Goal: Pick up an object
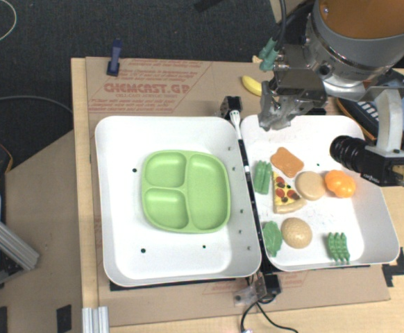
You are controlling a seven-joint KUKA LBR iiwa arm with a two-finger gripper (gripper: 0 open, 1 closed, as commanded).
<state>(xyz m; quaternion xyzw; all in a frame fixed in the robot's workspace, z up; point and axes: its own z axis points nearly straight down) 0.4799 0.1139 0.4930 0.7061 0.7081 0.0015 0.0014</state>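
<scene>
I am seeing the light green three-compartment plastic plate point(186, 190) lying in the left white bin point(112, 186) at the frame's centre left, out of the way. The pickable toy food is clustering in the right white bin point(375, 245): a pizza slice point(286, 195), a tan bun point(310, 185), an orange ball point(340, 183). My gripper point(277, 120) is hovering at that bin's upper left corner, fingers a narrow gap apart, carrying nothing, probably lining up a descent.

A divided plate point(186, 191) sits in the left bin point(112, 186). At 3 o'clock of it, the right bin point(375, 207) holds toy foods point(303, 186), the hand point(277, 120) above its 11 o'clock corner.
</scene>
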